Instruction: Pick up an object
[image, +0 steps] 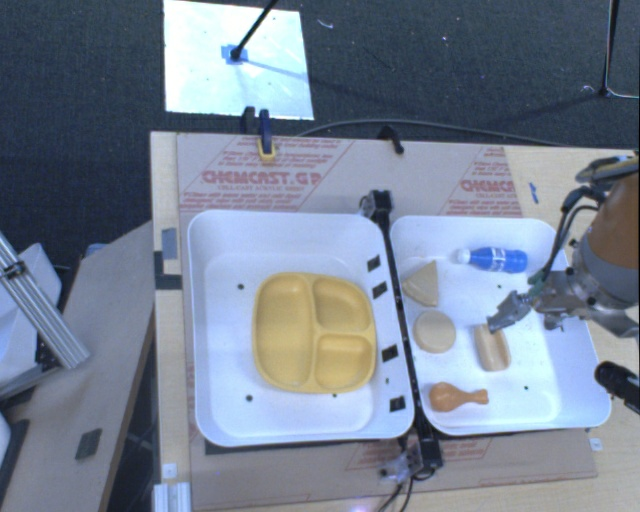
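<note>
Arm (610, 250) reaching from right, tool (503, 318) low over right bin (575, 405), finger state unclear

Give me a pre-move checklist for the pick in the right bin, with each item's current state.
1. Targets present in the right white bin: ok. A blue plastic bottle, tan wedge, round beige disc, tan bread-like block and orange drumstick-shaped toy lie there.
2. Tool positioned over a target: ok, it sits just above the block.
3. Finger opening: cannot tell.
4. Anything gripped already: cannot tell.
5. Neighbour spacing: not ok, the disc lies close beside the block.
6. Yellow divided plate out of the way: ok, it lies in the left bin.
</note>
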